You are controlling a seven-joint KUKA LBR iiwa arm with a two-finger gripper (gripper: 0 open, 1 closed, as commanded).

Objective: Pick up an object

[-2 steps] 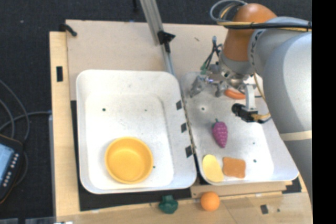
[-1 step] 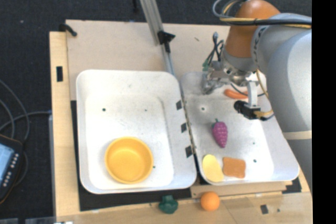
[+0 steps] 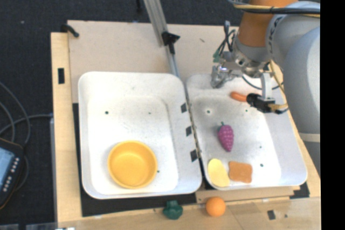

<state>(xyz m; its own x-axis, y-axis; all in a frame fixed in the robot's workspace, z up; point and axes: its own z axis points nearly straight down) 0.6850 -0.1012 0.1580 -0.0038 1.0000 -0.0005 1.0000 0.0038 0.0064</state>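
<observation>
Grapes well below tool

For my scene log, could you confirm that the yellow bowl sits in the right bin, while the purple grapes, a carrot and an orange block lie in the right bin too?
Not quite: the camera view shows the yellow bowl in the left bin, near its front. The rest holds: the purple grapes, carrot and orange block lie in the right bin.

My tool hangs at the far edge of the right bin. Nearest to it lies a small orange carrot. Further toward the front lie purple grapes, a yellow piece and an orange block.
</observation>
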